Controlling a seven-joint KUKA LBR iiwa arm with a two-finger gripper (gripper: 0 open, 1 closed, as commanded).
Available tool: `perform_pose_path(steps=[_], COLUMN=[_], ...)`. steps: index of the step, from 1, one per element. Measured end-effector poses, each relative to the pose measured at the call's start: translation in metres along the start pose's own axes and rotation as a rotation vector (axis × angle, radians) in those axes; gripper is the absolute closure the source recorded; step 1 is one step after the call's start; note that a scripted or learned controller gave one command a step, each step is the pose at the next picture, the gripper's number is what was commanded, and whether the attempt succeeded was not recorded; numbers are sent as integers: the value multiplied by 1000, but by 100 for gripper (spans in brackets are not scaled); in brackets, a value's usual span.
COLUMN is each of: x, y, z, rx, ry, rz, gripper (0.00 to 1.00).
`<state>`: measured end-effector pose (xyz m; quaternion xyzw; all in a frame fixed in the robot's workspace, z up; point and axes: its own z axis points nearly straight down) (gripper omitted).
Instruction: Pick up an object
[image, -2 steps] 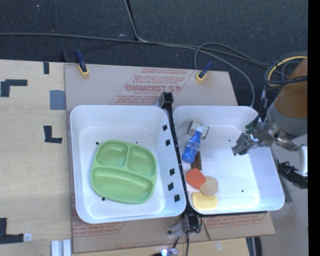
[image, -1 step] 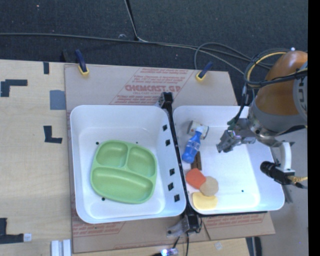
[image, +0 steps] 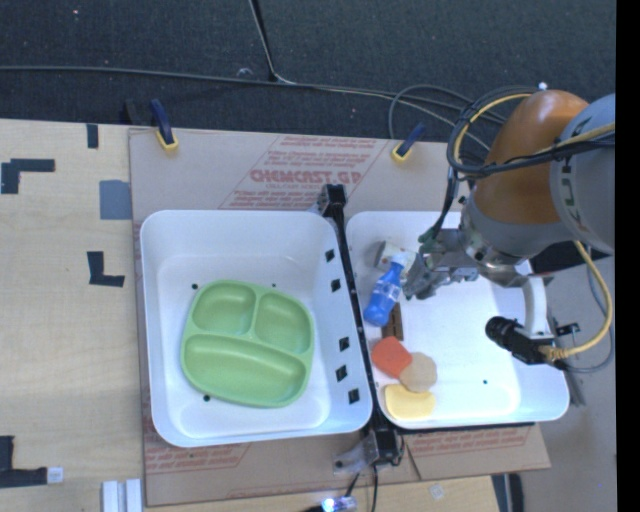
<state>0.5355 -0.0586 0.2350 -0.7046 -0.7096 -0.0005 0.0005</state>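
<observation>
- The claw (image: 418, 283) sits low over the upper left part of the right bin (image: 500, 400), at the end of the grey arm (image: 590, 170) that reaches in from the right with its orange band (image: 525, 150) above the wrist.
- How far the claw stands open I cannot tell; the dark metal parts blur together, and nothing is plainly seen in its hold.
- Just beside the claw, to its left, lies a blue bottle (image: 385, 295) with a pale cap end pointing up toward the far rim; whether the claw touches it is not clear.
- Under the bottle's lower end a thin dark brown object (image: 395, 325) lies along the bin floor.
- Below these, near the bin's left wall, an orange-red block (image: 391, 356) rests against a tan rounded piece (image: 420, 372), and a yellow piece (image: 409, 403) lies just beneath both.
- A black cylinder (image: 512, 338) on the arm's cabling hangs over the right half of this bin.
- A black divider (image: 345, 300) runs between the two bins.
- The left bin (image: 160, 250) holds a green sectioned plate (image: 246, 343), lying flat, well apart from the claw.
- Both bins rest on a cardboard sheet (image: 290, 170) clipped at its far edge on the wooden desk (image: 60, 330).
</observation>
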Motion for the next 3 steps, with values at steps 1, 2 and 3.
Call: perform_pose_path(steps=[1, 2, 3], x=[45, 102, 156], y=[0, 9, 22], z=[7, 0, 13], rx=[1, 1, 2], ry=[-1, 0, -2], rz=[2, -1, 1], gripper=[100, 100, 100])
